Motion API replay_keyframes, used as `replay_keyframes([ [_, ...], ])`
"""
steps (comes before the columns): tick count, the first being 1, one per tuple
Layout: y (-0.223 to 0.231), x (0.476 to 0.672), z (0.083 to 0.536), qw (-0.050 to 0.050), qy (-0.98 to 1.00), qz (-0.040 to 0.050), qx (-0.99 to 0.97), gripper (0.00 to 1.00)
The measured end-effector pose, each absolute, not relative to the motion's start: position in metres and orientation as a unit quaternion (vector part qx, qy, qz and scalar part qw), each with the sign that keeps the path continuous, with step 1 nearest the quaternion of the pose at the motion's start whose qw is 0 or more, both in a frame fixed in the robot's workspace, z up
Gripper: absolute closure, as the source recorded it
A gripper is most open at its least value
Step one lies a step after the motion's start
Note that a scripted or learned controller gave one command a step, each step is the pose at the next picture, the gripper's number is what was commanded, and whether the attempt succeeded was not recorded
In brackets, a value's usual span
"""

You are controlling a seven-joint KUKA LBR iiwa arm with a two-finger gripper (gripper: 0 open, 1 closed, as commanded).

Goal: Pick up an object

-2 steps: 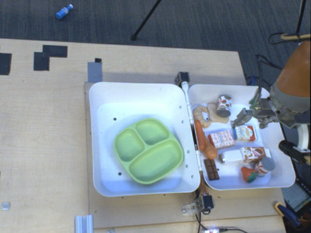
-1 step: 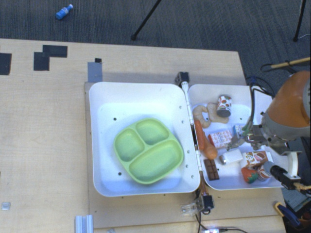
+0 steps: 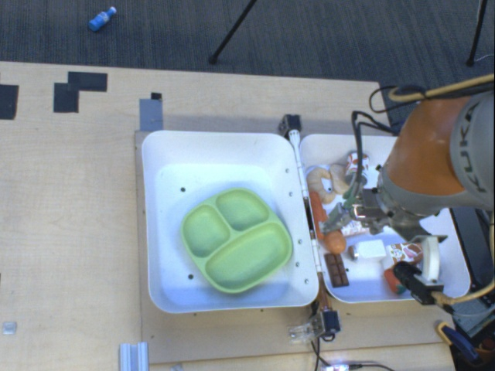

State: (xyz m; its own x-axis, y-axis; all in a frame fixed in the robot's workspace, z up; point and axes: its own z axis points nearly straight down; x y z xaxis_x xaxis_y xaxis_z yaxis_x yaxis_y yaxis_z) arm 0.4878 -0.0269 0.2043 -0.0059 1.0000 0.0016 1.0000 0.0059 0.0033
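Claw [image 3: 346, 209] low among right bin [image 3: 456, 277] clutter, grip unclear

Light wood bench [image 3: 69, 230] carries two shallow white bins side by side, touching along a shared edge. Left bin [image 3: 166, 161] sits mid-bench; right bin [image 3: 456, 265] is partly under the arm. Black tape patches [image 3: 77, 90] on the bench top at far left, one more cut by the frame edge. Grey bracket [image 3: 151, 114] at the left bin's back corner, black clamp [image 3: 291, 124] at the back of the seam, a clear clip [image 3: 308, 331] at the front of it. Metal bracket [image 3: 133, 355] near the bench's front edge. Beyond the bench, dark carpet floor [image 3: 325, 22] with a small blue bottle [image 3: 101, 18] lying on it.
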Motion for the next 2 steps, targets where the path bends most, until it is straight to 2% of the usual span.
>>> replay_keyframes([
  [1,-0.133,0.564,0.215,0.002,0.708,0.0007,0.706,0.00],
  [2,-0.103,0.535,0.117,-0.001,0.708,0.0001,0.706,0.00],
])
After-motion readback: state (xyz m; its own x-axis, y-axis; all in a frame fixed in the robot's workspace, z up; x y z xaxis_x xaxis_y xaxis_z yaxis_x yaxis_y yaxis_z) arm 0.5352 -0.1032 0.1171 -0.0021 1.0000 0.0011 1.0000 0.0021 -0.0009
